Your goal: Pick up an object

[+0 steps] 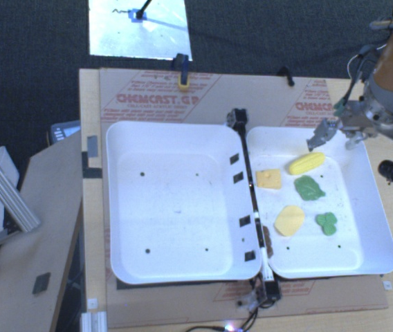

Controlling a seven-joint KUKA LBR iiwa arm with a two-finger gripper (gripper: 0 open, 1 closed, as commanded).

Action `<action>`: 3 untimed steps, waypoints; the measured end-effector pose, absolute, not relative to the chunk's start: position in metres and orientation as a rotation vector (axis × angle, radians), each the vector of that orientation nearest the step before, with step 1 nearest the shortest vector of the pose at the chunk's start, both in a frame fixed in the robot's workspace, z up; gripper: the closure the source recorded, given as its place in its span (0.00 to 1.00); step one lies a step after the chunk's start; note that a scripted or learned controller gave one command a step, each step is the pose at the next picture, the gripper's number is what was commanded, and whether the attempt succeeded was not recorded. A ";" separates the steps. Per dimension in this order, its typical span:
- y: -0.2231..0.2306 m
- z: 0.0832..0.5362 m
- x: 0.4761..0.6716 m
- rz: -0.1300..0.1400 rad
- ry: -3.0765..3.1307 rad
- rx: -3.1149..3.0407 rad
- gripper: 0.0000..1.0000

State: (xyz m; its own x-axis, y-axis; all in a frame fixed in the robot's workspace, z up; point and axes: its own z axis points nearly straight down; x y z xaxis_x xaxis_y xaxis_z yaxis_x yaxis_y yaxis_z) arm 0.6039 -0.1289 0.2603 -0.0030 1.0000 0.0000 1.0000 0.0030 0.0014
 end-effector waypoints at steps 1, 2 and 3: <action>-0.200 0.144 0.592 -0.008 2.219 2.229 0.00; -0.131 0.081 0.565 -0.001 2.234 2.217 0.00; -0.170 0.084 0.547 0.000 2.221 2.223 0.00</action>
